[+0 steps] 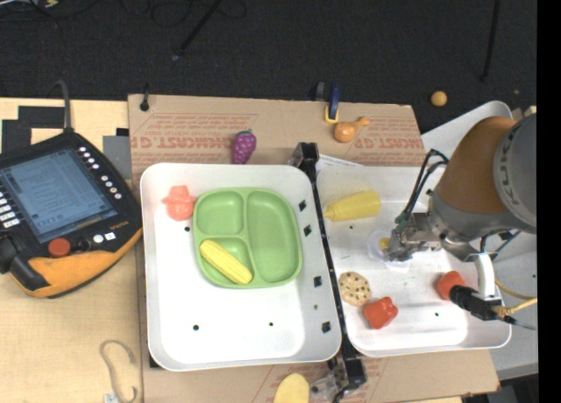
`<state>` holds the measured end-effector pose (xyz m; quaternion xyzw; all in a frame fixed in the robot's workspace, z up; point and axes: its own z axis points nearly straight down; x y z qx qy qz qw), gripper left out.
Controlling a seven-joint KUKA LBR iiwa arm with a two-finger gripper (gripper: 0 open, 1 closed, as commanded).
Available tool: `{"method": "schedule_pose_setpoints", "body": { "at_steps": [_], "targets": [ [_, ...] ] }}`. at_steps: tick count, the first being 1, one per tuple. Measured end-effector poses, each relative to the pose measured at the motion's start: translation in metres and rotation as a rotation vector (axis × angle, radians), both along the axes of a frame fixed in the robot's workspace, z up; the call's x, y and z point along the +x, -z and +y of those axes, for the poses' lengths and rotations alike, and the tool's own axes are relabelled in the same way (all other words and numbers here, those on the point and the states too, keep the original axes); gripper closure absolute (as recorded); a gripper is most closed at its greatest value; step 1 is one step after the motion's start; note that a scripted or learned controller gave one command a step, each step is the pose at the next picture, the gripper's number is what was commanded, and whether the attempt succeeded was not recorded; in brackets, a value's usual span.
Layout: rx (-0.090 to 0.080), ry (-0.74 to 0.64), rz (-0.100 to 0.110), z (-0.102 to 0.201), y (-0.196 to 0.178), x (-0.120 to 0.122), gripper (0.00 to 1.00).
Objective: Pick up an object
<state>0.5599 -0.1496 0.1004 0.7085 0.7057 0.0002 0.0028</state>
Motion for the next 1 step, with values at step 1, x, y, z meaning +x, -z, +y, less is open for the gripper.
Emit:
{"method": "schedule_pose_setpoints", "body": {
  "at_steps": [1],
  "targets": [
    [0.004, 0.003, 0.004, -0.0078, -0.0442, -0.0019, 1.0]
  ]
}}
